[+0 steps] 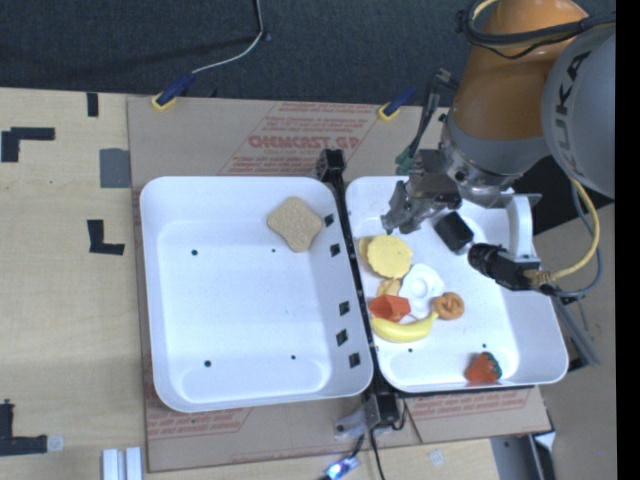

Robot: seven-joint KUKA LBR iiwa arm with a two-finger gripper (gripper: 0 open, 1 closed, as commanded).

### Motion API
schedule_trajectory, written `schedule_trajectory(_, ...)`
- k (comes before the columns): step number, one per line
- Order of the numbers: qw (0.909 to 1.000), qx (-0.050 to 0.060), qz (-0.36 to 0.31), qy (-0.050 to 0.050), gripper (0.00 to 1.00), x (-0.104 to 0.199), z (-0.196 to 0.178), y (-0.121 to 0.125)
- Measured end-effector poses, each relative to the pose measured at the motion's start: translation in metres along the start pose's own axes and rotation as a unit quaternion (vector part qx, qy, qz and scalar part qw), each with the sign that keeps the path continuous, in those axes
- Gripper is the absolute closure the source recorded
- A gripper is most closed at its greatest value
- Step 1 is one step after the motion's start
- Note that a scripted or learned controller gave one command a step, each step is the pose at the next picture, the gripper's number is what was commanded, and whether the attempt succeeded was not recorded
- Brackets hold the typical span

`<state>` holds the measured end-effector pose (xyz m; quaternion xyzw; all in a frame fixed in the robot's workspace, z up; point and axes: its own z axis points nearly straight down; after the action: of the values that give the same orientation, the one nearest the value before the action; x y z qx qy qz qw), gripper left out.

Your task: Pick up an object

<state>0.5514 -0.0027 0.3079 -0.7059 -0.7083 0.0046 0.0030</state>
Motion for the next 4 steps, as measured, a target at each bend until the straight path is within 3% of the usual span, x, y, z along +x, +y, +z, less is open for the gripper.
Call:
schedule_trajectory(1, 1.0000, 0.006, 0.004, 0.001, 1.00, -0.023, 0.109, -0.072)
schedule_trajectory(2, 1.0000, -0.005, -0.003, 0.001, 1.00, 0.063, 0.127, 0.039)
schedule_trajectory(3, 1.0000, -0.005, -0.001, 0.002, 1.00, 0.103, 0.073, 0.050)
schedule_trajectory(4, 1.0000, 0.001, 0.000, 0.000, 1.00, 0.137, 0.116, 0.005)
